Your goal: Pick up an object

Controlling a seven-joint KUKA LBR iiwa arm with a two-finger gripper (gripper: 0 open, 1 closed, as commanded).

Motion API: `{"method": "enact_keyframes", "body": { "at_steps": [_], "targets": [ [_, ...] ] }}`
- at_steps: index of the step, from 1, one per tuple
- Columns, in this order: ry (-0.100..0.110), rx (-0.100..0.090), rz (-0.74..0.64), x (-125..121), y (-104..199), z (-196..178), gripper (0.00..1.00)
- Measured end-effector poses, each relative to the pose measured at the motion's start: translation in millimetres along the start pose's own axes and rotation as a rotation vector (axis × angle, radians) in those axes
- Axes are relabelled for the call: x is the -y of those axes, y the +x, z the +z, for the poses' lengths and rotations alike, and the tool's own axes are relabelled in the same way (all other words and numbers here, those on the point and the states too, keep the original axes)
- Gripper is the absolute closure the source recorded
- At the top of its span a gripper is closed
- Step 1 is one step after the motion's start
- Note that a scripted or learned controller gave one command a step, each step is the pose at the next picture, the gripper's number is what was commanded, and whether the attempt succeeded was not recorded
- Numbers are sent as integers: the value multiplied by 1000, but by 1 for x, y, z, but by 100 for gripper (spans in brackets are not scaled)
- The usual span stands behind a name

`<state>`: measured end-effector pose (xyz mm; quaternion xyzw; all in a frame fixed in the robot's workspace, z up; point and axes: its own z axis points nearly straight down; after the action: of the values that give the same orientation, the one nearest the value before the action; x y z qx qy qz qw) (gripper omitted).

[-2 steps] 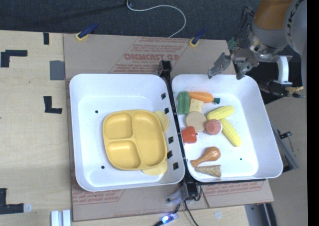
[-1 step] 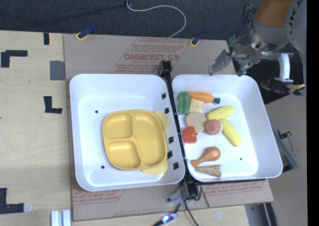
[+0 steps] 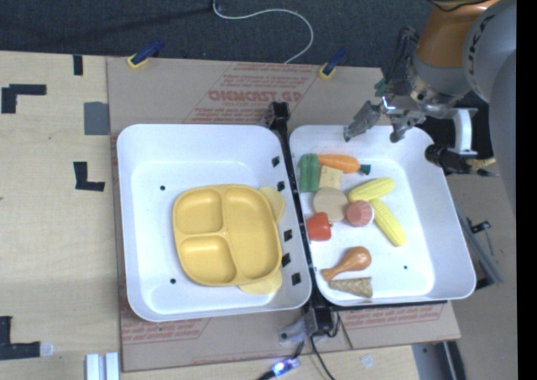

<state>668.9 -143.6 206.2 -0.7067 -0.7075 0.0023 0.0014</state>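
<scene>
Orange carrot (image 3: 339,163), corn cobs (image 3: 379,206), chicken leg (image 3: 347,262) and other toy food all lying in right bin (image 3: 436,227). Jaws (image 3: 382,122) spread open, empty, above bin's far rim. Nothing picked yet; descent, grasp and lift all left.

The claw (image 3: 379,125) hangs with fingers spread apart, gripping nothing.

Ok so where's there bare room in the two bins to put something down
Left bin: bare floor along the far wall and the left side of the yellow tray. Right bin: bare along the right wall past the corn, and the near right corner. Crowded: the right bin's left half, from the carrot down to the drumstick.
</scene>
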Motion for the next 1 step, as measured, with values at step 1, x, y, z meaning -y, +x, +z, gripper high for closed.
{"method": "enact_keyframes", "body": {
  "at_steps": [1],
  "targets": [
    [1,-1,-1,8,4,61,0]
  ]
}}
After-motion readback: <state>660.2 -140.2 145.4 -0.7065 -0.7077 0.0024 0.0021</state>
